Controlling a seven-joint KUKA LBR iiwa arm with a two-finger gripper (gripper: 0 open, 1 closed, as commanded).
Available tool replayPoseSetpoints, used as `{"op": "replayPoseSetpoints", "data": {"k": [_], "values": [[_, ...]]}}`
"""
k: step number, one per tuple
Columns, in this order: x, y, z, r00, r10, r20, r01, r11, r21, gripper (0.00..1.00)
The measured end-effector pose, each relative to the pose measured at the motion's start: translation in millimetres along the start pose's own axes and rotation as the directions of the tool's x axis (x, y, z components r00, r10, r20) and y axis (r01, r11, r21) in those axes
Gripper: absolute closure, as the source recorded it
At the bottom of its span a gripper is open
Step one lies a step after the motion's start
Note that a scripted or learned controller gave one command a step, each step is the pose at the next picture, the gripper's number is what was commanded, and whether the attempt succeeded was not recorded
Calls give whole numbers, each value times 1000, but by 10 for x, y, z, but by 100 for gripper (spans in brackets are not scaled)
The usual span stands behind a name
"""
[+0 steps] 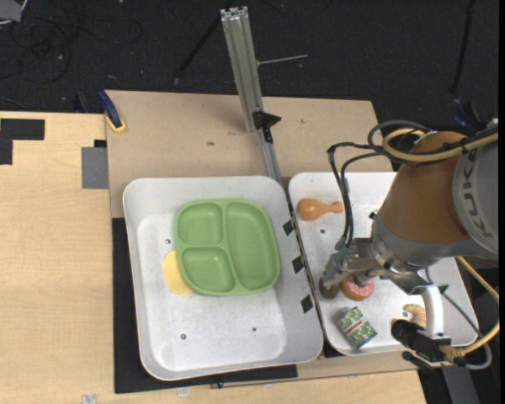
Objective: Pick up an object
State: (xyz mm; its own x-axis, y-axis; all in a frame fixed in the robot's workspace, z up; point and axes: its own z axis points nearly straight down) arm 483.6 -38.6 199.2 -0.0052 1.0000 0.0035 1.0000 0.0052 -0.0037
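Directly beneath the gripper [347, 274], in the right bin [366, 185], a red-pink round object [358, 289] is seen touching or just under the tips, gripper state cannot be told, with a green packet [354, 326] lying just nearer the camera.

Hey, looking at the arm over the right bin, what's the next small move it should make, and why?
Probably a short, straight descent. The claw sits low in the right white bin, right beside the small round red-and-white object, with the green patterned packet nearby. Whether anything is gripped yet is unclear.
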Motion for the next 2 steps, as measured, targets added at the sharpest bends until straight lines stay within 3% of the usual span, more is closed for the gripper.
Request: {"op": "replayPoseSetpoints", "data": {"k": [1,2], "values": [[578,122,-27,1000,-1,2,1,1000,-1,100],[1146,72,-53,1000,0,2,0,1000,0,100]]}}
